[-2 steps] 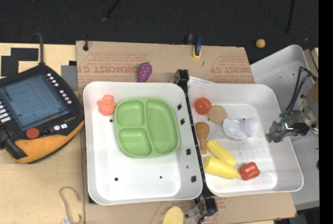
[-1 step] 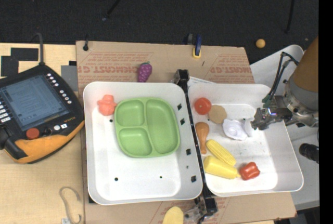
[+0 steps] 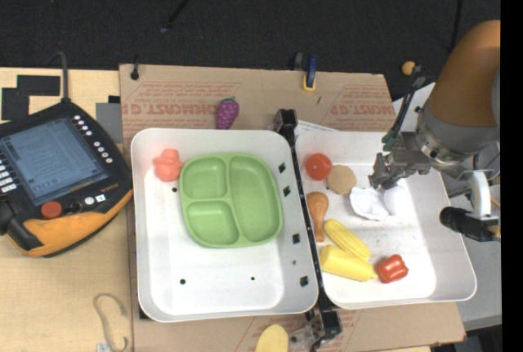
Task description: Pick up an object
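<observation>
My gripper hangs over the right bin, its dark fingers just above a white crumpled object. I cannot make out how the fingers stand. To its left in that bin lie a red tomato, a beige round piece and an orange drumstick-like piece. Nearer the front lie a corn cob, a yellow piece and a red pepper. The left bin bears a green divided plate and a pink toy.
A purple grape toy lies on the cardboard behind the left bin. A yellow object sits below the bins' front edge. A teach pendant rests at the left. A black divider runs between the bins.
</observation>
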Available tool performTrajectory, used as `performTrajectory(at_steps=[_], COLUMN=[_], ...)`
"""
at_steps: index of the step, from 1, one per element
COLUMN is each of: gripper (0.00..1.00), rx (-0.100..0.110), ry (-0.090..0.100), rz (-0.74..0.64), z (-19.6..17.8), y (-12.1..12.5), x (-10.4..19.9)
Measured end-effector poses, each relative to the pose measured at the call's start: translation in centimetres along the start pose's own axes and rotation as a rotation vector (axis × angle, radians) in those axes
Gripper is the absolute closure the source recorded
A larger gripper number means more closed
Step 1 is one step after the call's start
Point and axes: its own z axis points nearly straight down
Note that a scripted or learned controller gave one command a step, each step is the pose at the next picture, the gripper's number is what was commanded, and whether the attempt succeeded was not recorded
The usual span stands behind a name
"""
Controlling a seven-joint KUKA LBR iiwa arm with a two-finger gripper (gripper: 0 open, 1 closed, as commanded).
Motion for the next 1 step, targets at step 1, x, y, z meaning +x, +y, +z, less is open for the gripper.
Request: performTrajectory(at_steps=[1], gripper=[1.00], rx=[0.000], ry=[0.000], rz=[0.000], z=[0.70], y=[4.17], x=[3.89])
